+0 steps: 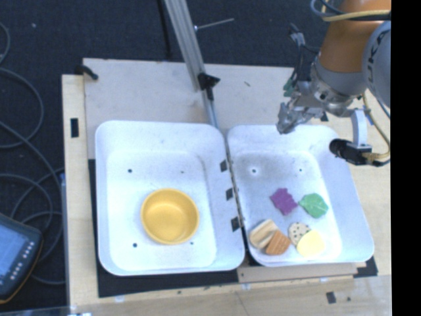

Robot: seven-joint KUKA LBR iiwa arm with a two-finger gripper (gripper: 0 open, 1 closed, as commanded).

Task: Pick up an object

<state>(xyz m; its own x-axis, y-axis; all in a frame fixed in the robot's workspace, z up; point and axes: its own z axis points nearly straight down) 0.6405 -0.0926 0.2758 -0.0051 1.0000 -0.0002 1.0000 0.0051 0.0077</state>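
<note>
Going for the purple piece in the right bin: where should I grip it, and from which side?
Probably straight from above, fingers across the purple piece's narrower width. It lies flat with bare floor on its left; the green piece sits close on its right.

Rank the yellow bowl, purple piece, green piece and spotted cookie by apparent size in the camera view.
1. Yellow bowl, by far the largest.
2. Green piece and purple piece: too alike to rank.
3. Spotted cookie, smallest, though partly hidden by its neighbours.

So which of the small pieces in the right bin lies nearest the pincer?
The purple piece. It lies farthest up the right bin, closest to the pincer; the green piece comes next, the rest sit lower.
</note>
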